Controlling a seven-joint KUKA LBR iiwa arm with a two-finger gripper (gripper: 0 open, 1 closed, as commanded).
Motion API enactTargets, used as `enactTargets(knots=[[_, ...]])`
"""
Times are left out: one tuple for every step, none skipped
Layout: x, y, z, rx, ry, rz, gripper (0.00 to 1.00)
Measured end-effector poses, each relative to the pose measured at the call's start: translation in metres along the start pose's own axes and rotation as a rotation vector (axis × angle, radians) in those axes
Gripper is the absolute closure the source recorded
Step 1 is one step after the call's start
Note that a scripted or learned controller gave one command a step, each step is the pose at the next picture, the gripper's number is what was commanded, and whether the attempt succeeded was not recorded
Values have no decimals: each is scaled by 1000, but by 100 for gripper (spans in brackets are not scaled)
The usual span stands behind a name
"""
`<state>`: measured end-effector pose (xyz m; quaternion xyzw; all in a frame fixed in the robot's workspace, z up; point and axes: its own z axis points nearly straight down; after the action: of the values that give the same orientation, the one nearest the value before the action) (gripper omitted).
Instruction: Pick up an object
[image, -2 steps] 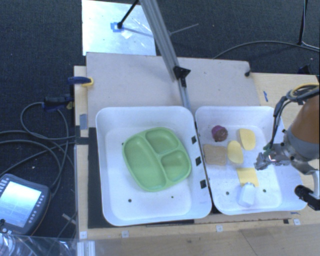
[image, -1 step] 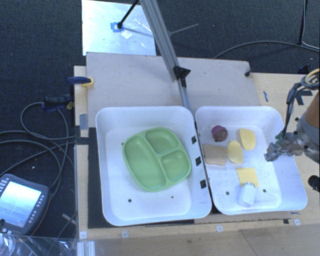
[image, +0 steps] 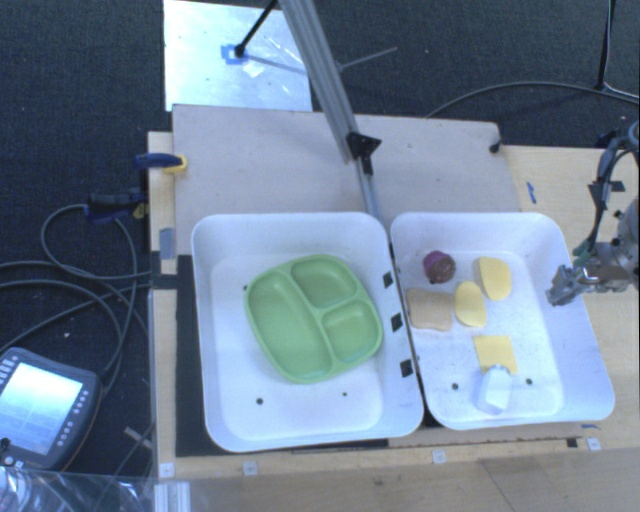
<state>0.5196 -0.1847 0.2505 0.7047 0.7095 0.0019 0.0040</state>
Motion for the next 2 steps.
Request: enactTargets(knots=[[58, 24, 6, 4, 4, -5, 100], [113, 42, 18, 6, 5, -4, 100]])
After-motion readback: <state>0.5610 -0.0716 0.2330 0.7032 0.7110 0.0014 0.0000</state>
